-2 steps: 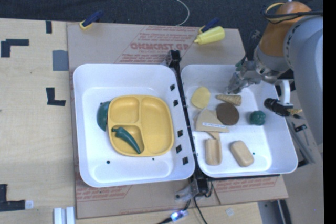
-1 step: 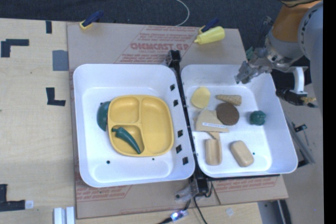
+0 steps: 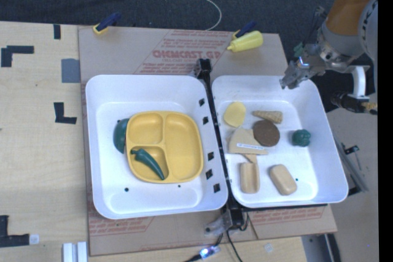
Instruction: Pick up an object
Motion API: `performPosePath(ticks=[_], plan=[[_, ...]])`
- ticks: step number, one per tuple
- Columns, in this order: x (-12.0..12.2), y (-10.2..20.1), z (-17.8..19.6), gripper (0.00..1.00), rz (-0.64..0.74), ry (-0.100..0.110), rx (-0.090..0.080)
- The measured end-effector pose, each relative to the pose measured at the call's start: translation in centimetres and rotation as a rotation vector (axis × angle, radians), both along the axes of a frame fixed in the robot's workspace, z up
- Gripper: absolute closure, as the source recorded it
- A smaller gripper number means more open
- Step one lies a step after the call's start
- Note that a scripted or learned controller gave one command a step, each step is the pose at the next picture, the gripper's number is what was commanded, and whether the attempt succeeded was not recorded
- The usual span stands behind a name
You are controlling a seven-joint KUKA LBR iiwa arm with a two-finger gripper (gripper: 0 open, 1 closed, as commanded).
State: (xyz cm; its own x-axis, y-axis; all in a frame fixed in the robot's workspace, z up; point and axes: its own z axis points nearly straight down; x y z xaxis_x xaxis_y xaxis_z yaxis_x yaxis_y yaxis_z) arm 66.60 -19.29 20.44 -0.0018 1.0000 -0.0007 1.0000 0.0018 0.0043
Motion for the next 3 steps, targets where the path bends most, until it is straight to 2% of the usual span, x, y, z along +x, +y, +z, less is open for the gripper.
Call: performPosePath(ticks=[1,2,3], plan=[[0.1,0.1,2.2,1.00,-0.001,0.002,0.001],[-3.7,3.5,3.1,1.00,0.001,0.006,0.001],[-6.2,7.6,2.9,1.00,0.002,0.007,0.002]])
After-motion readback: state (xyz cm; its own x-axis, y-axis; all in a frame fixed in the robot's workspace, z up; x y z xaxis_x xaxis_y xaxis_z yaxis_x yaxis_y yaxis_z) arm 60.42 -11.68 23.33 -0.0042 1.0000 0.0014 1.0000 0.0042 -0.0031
